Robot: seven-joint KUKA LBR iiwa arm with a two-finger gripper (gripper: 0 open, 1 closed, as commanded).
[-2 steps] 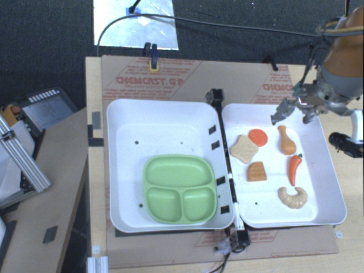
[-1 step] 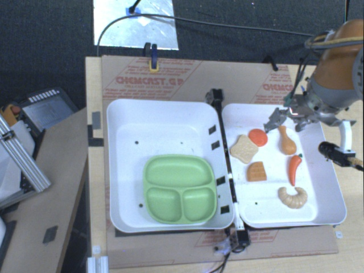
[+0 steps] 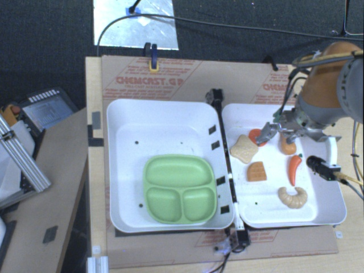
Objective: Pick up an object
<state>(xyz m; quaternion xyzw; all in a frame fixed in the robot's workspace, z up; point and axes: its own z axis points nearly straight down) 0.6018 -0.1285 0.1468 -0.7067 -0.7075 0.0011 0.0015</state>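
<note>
Reading "CHEMCAST" on brown sheet point(image 3: 149, 79) behind white bins point(image 3: 165, 111); gripper point(image 3: 273, 131) above right bin, jaws' state can't tell.

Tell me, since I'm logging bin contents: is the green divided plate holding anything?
Empty. The green plate sits in the left bin, and all three of its compartments show bare green.

Dark carpet floor point(image 3: 45, 33) surrounds a tan bench point(image 3: 94, 84), with a shiny metal sheet point(image 3: 136, 16) behind.
</note>
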